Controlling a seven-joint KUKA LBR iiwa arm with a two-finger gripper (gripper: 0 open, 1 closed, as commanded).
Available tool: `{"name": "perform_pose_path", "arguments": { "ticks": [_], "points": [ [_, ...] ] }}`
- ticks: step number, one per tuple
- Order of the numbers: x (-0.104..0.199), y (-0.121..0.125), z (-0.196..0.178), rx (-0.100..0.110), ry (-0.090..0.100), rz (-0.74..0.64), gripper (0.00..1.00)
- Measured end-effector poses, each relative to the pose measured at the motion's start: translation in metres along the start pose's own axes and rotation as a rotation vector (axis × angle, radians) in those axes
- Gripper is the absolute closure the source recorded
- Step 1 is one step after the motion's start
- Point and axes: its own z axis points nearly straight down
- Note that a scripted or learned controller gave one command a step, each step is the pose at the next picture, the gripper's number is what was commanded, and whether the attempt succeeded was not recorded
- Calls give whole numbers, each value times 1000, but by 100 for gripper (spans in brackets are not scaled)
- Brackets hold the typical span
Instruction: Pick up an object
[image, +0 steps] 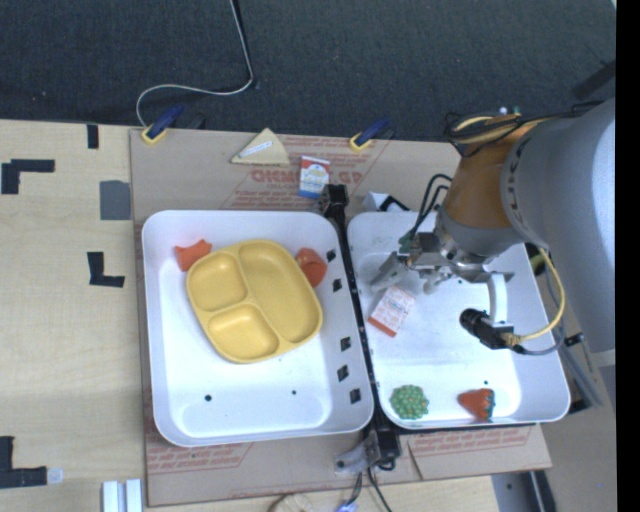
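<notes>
Green ball (408, 402) sits nearest; I'd centre the end effector (420, 268), grip state unclear, over the packet (391, 310).

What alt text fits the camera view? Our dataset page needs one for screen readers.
A grey robot arm reaches into the right white bin, which holds a small packet, a green ball and an orange piece. The left bin holds a yellow divided tray.
</notes>
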Motion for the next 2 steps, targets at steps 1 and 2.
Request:
{"name": "perform_pose_path", "arguments": {
  "ticks": [1,2],
  "points": [
    [0,-31,28,-6,-2,1,0],
    [0,-31,18,-7,-3,1,100]
  ]
}}
